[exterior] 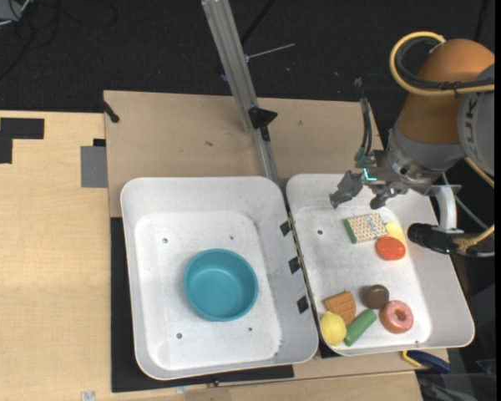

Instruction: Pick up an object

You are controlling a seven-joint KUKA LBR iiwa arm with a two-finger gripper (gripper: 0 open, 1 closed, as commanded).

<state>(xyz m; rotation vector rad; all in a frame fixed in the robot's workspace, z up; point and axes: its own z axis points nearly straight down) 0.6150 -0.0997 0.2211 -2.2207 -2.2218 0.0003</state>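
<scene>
Left bin [150,215], teal bowl [221,285], right bin [317,249], toy food [376,307]

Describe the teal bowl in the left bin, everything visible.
The teal bowl is round, plain and smooth, plastic by the look of it, with a slightly lighter rim. It sits upright, mouth up, with nothing inside. It rests on the floor of the left bin, toward the front and a little right of centre, touching no wall. No other object touches it, and the claw hangs over the right bin, well away from it.
</scene>
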